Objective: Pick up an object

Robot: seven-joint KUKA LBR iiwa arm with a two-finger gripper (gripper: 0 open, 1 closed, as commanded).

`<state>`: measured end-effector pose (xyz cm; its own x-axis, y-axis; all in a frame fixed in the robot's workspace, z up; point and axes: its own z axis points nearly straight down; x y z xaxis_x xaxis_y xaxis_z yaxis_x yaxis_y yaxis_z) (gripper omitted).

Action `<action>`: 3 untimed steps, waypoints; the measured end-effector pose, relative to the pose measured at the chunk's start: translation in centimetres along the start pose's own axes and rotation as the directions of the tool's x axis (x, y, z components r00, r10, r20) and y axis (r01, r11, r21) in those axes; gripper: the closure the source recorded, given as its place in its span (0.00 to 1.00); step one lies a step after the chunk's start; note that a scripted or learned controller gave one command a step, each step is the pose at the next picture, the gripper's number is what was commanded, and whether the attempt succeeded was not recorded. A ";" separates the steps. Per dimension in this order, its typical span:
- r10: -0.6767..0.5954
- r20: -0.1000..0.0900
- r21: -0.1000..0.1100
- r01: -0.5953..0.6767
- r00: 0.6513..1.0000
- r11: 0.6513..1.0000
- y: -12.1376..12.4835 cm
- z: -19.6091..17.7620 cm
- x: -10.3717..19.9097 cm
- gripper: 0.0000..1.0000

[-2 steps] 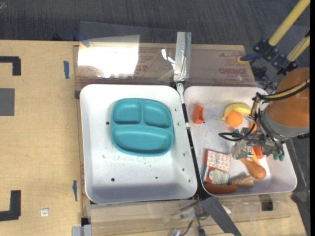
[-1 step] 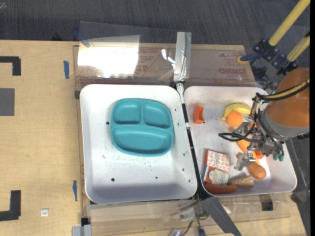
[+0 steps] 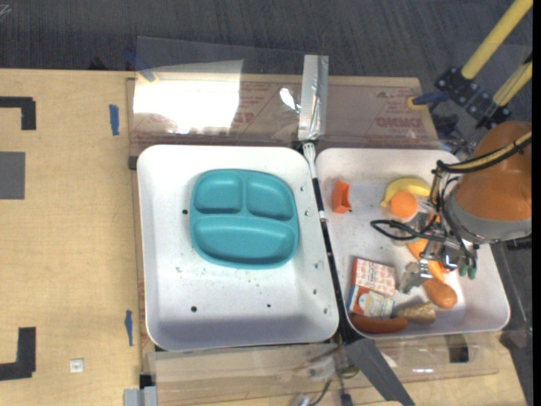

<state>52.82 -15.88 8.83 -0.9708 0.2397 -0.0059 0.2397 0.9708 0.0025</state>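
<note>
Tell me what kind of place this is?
Likely a robot lab pick-and-place bench: two white bins taped onto a plywood top, a teal divided plate in the left one, toy food and a small box under the arm's gripper in the right one.

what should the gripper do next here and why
Probably a short drop straight down to close on one item. The gripper sits low in the right bin, among crowded toys: an orange piece just beside it, the small box to its left, the yellow and orange fruit farther back. Nothing is visibly between its fingers, so no grasp shows yet.
</note>
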 end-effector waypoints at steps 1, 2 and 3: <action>-0.003 0.012 0.001 0.003 1.000 1.000 0.1 -1.0 -0.4 1.00; 0.072 0.005 -0.001 -0.072 0.997 0.997 8.0 -15.7 -2.4 1.00; 0.012 -0.001 0.002 -0.012 1.000 1.000 9.7 -19.4 -9.2 1.00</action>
<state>63.95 -8.74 28.30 -0.9680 0.2510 -0.0051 0.2510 0.9680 0.0006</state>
